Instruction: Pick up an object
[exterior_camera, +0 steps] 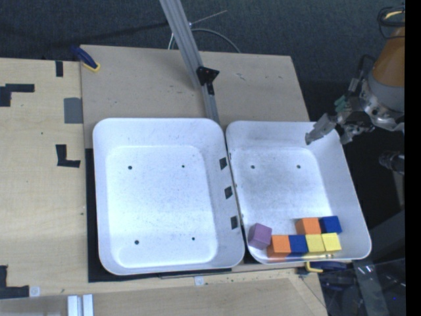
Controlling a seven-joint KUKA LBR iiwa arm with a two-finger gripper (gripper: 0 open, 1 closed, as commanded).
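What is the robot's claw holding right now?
Nothing. The grey two-finger gripper hangs over the right white bin's far corner; the small coloured blocks lie at its near edge.

The arm (395, 58) has an orange band, rounded and a little glossy, above a light grey wrist. Under the wrist sits a ring of metal parts with a small green piece and thin dark cables. The gripper (316, 131) is grey and narrow, with a darker tip.
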